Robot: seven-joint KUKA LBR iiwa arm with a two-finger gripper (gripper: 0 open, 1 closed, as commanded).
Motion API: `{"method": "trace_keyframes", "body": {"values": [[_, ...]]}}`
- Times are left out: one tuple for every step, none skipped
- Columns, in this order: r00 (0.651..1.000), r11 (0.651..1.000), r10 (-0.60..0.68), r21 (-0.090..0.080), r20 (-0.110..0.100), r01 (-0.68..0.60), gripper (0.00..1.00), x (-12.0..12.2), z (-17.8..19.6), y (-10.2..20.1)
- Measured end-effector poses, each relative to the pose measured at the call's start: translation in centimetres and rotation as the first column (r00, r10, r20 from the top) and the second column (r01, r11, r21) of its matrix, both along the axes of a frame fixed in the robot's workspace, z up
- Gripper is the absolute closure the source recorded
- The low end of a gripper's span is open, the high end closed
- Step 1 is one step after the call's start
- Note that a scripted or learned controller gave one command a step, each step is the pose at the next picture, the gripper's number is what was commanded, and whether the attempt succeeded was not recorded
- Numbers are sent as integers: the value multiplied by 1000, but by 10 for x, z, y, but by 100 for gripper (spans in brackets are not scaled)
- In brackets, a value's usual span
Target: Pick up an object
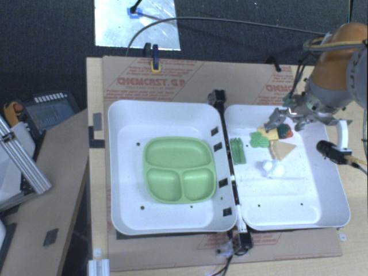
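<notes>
**Ana:** Dark speckled floor lies behind a tan wooden bench (69, 171), and on the bench a brown cardboard sheet printed with red letters (172, 79) carries the two shallow white bins. What sits in the left white bin (123, 117)?

**Ben:** One pale green plastic tray with three compartments (179, 169), lying flat near the middle of that bin.

**Ana:** And the right white bin (322, 209)?

**Ben:** Its things are gathered in the upper left part. A dark green ribbed piece (238, 150) lies near the divider between the bins. Just right of it is a light green leaf-shaped toy (259, 140), with a small yellow block (268, 134) touching its upper edge and a small red and green toy (284, 132) beside that. Below them a tan wedge-shaped piece (282, 149) lies flat, and a small white crumpled lump (272, 167) rests just under the wedge.

**Ana:** Where is the grey arm with the orange band (339, 59)?

**Ben:** It comes in from the right, over the far right corner of the right bin. Its two-finger gripper (282, 119) hangs just above the yellow block and the red and green toy.

**Ana:** Is the claw holding anything?

**Ben:** I can't tell whether it is spread or closed; the metal parts blur together there. Every object appears to lie on the bin floor.
</notes>
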State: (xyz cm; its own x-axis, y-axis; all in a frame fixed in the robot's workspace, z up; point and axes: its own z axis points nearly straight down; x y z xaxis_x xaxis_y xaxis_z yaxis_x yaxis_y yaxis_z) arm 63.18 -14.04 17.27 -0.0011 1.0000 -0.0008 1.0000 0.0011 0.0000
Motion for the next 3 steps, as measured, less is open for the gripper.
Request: {"method": "trace_keyframes", "body": {"values": [[1000,1000,0,1,0,0,0,-3,-42,4],[1000,1000,1,-5,13,-1,0,1,-83,3],[1000,1000,0,-11,24,1,100,3,-67,0]]}}
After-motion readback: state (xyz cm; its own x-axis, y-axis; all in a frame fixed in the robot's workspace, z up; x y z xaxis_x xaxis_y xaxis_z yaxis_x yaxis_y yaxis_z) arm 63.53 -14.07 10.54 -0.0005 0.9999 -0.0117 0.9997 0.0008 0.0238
